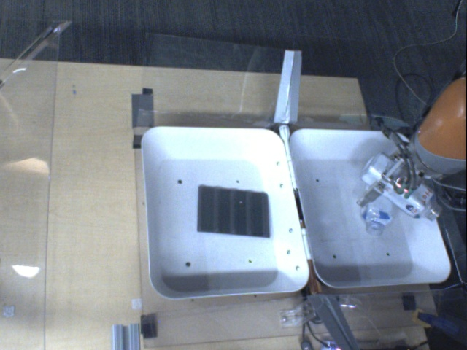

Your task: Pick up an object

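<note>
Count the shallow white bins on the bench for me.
2. The left shallow white bin holds a dark ribbed rectangular mat. The right shallow white bin sits directly beside it, with the gripper over it.

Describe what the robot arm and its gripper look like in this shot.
The arm shows a rounded orange band above a grey wrist section. The gripper is a pale, silvery metal assembly with small dark and reddish parts, and thin dark cables loop around it.
</note>
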